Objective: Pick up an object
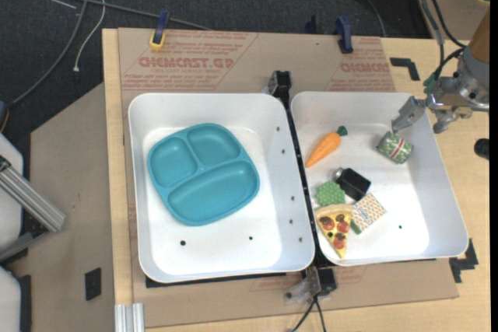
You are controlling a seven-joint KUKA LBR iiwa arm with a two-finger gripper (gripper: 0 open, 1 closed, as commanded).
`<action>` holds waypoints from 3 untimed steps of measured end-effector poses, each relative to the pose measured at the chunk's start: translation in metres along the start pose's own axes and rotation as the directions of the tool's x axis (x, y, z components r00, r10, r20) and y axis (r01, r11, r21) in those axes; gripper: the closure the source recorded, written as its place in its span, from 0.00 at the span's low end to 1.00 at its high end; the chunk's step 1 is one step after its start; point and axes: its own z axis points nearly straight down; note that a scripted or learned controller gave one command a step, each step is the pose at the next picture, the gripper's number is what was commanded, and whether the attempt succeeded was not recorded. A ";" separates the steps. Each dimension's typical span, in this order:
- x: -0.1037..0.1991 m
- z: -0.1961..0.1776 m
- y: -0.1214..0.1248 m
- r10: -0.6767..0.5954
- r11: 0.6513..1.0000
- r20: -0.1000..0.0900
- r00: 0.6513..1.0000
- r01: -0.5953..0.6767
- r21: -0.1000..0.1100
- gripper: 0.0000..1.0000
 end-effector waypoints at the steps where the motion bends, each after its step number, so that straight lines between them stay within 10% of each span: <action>1: 0.000 -0.006 0.003 -0.003 1.000 0.003 1.000 0.003 -0.011 0.00; 3: 0.007 0.080 0.003 -0.003 1.000 0.002 1.000 0.003 -0.009 0.00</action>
